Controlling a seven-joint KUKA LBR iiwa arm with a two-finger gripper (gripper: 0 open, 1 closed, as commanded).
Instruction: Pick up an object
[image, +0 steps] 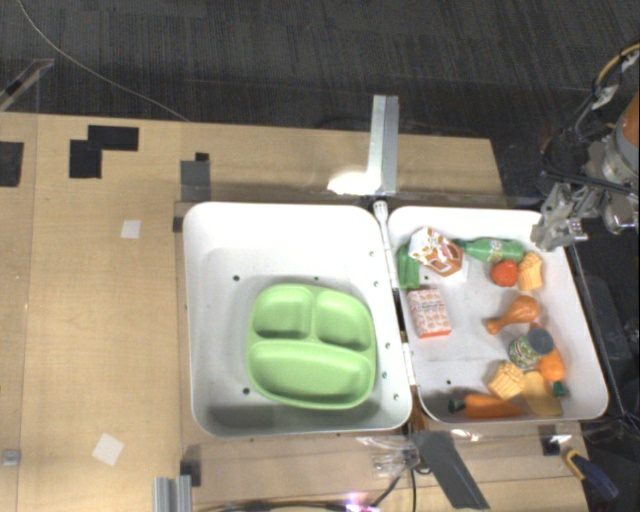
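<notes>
1. Task things: a scatter of toy food lies in the right bin (590, 345). None is lifted; all rest on the bin floor.
2. Gripper (562, 222) hangs over the right bin's upper right corner, just at the rim. Arm enters from the right edge, wrist high, tool pointing down and leftward. Nearest items are the tomato (505, 273) and a yellow-orange piece (531, 271) just below-left of it, not touching it.
3. Jaws: too small and cluttered with metal to read the gap. Cannot tell how far apart they stand. Nothing visible between them.
4. Long axes: the green bottle (492, 247) lies on its side, axis running left-right along the bin's upper part. The drumstick (515, 312) lies slantwise, thin end to lower left, thick end to upper right. The carrot (493, 406) lies left-right against the bin's lower wall.
5. Others in the bin: a red-and-white snack bag (437, 251) upper left, a green packet (408, 270) beside it at the dividing wall, a pink carton (429, 312) below. A can (526, 351) and small yellow and orange pieces crowd the lower right, touching one another.
6. Left bin (215, 300) holds a green divided tray (310, 345), well apart from the gripper.
7. A metal post (384, 145) stands upright behind the seam between bins.
</notes>
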